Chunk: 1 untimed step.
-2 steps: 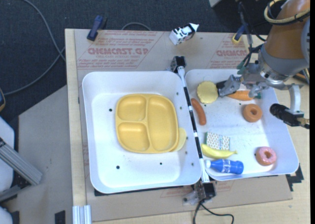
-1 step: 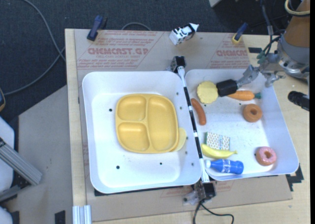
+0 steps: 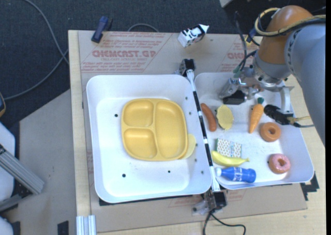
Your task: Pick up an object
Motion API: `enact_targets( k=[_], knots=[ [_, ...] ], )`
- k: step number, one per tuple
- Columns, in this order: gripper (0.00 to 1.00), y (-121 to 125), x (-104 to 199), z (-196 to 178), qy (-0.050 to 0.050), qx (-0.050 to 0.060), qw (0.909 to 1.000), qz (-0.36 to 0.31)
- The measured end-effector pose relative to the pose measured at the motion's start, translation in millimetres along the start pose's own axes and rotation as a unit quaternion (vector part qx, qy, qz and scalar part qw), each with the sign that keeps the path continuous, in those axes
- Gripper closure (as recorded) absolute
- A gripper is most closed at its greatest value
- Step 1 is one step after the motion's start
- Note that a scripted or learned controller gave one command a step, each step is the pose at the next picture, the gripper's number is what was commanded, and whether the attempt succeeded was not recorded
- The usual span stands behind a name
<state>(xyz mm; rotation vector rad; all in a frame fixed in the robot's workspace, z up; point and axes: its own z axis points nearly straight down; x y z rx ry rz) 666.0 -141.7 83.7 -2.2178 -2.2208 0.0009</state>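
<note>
Two shallow white bins side by side on the bench: left bin (image 3: 103, 125) bearing a yellow divided plate (image 3: 154, 128), right bin (image 3: 302, 164) bearing a scatter of toy foods. Grey arm (image 3: 305, 37) with orange band reaching in from the right, gripper (image 3: 239, 90) low over the right bin's far left corner. State of the claw: cannot tell, the tips too dark and small to read. Just below the gripper, near but apart: a sausage (image 3: 209, 117) lying along the bin's left wall, a pale yellow slice (image 3: 225, 117) just beside it, a carrot (image 3: 255, 117) to the right, pointing down. Farther toward the near edge: brown doughnut (image 3: 270, 132), pink doughnut (image 3: 279, 163), checked cracker (image 3: 229, 147), banana (image 3: 228, 160), blue bottle (image 3: 238, 175).
</note>
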Motion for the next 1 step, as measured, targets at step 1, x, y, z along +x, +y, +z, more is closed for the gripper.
enact_targets(
  k=[1],
  knots=[
    [1.0, 1.2, -0.4, -11.6, -0.001, -0.002, 1.0, -0.001]
  ],
)
